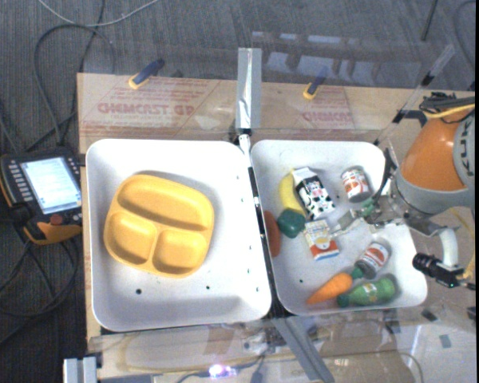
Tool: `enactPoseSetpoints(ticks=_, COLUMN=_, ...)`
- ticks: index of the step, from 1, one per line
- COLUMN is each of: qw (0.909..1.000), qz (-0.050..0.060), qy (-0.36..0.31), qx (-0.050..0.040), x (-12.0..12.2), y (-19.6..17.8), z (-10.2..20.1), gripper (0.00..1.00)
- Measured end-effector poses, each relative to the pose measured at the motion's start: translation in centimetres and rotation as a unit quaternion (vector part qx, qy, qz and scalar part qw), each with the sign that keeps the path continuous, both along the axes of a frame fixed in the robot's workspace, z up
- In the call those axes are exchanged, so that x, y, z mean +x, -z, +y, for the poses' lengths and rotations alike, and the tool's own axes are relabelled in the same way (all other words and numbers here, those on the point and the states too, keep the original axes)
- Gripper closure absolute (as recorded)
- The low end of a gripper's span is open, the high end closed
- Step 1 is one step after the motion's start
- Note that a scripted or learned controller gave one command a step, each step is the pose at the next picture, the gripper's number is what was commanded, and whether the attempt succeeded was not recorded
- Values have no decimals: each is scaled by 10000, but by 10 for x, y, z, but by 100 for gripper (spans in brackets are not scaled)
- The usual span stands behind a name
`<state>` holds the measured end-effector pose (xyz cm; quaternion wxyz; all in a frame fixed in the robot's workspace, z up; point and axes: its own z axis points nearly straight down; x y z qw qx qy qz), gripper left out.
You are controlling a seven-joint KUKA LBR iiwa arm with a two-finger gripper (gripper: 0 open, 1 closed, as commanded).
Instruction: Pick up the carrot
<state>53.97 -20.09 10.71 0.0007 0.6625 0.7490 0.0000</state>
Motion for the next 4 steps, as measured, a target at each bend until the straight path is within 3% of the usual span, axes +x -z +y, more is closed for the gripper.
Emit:
enactPoseSetpoints(ticks=1, qw=9995, qz=38, qy=-307, qx=14, x=-57, y=-10, z=41, gripper=0)
enactPoseSetpoints(ticks=2, qw=9950, qz=-245, qy=-964, qx=-122, x=-41, y=7, z=72, gripper=0)
enactPoseSetpoints(ticks=3, qw=9701, qz=22, qy=-2428, qx=5, x=-56, y=-39, z=40, gripper=0)
enactPoseSetpoints(ticks=4, qw=8982, qz=9, qy=-4395, qx=13, x=-55, y=-104, z=70, gripper=0)
